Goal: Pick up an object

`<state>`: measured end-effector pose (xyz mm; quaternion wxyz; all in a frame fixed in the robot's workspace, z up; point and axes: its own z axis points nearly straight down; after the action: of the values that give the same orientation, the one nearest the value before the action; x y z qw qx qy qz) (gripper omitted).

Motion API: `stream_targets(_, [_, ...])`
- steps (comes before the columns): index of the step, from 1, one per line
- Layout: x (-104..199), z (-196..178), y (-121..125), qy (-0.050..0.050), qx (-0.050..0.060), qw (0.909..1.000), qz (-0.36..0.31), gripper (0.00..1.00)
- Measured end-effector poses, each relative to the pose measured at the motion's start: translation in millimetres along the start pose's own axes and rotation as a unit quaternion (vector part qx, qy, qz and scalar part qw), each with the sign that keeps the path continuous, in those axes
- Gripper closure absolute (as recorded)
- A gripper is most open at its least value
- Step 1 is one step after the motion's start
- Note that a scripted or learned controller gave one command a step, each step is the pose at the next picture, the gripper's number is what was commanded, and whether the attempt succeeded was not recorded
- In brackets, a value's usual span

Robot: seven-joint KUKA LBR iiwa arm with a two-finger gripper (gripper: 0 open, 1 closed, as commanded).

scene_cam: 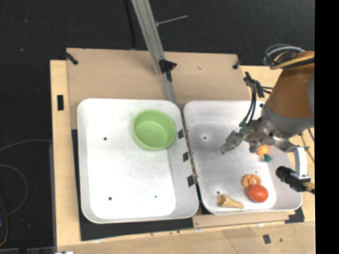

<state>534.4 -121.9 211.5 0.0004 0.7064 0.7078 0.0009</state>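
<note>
Fingers (pixel 231 142) look parted to me, with nothing between them: one grey finger slants down and to the left over the bare floor of the right-hand shallow white bin (pixel 212 115), and I can see white bin floor beside it. The two-finger gripper (pixel 243 144) sits over the middle of that bin, hanging from the grey arm with the orange band (pixel 291 97), which comes in from the right of my view.

Nothing has been picked up. A small orange object (pixel 262 151) lies just beside the gripper on its right; I cannot tell whether it touches the gripper body. Nearer the bin's front right corner sit a red round tomato-like piece (pixel 258 194) and, touching it from behind, an orange-brown rounded piece (pixel 249 181). To their left, near the front wall, lies a tan cone-shaped piece (pixel 230 201) on its side, apart from the other two.

In the left-hand shallow white bin (pixel 106 194) a light green round plastic bowl (pixel 154 130) stands upright towards the back right corner, well apart from the gripper.
</note>
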Motion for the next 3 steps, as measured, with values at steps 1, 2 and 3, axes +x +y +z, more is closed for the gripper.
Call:
stream_targets(1, [0,0,0,0.0,0.0,1.0,0.001,0.0])
stream_targets(2, [-8,45,-4,-0.001,0.003,1.0,0.002,0.0])
stream_targets(3, [0,94,-9,-0.001,0.003,1.0,0.002,0.0])
